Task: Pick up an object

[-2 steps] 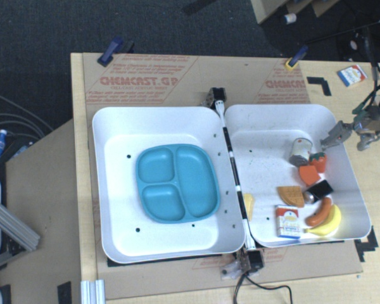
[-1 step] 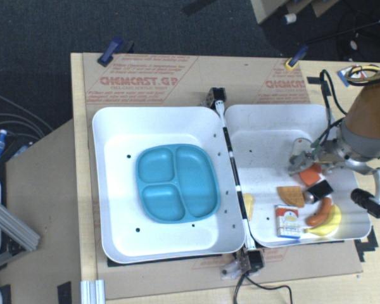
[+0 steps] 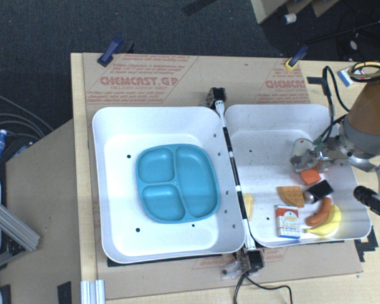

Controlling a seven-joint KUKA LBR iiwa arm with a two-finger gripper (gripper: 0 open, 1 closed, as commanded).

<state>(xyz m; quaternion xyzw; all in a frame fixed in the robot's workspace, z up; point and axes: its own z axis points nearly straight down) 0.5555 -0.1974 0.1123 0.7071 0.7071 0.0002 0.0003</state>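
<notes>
My gripper (image 3: 302,156) hangs low over the right bin (image 3: 266,122), in its right half, with the grey arm and its orange band (image 3: 372,109) coming in from the right. Just below the gripper lies a small orange block (image 3: 310,176), very close to it; I cannot tell if they touch. A black piece (image 3: 321,189) lies beside the block. Further toward the front are a tan toast slice (image 3: 291,196), a reddish sausage (image 3: 320,213) on a yellow banana (image 3: 331,224), and a small white and red box (image 3: 287,222).
The left bin (image 3: 114,144) holds a blue divided plate (image 3: 176,182). A small yellow piece (image 3: 248,205) sits at the right bin's left wall by the divider. Cables (image 3: 332,90) run along the bench's right side near the arm.
</notes>
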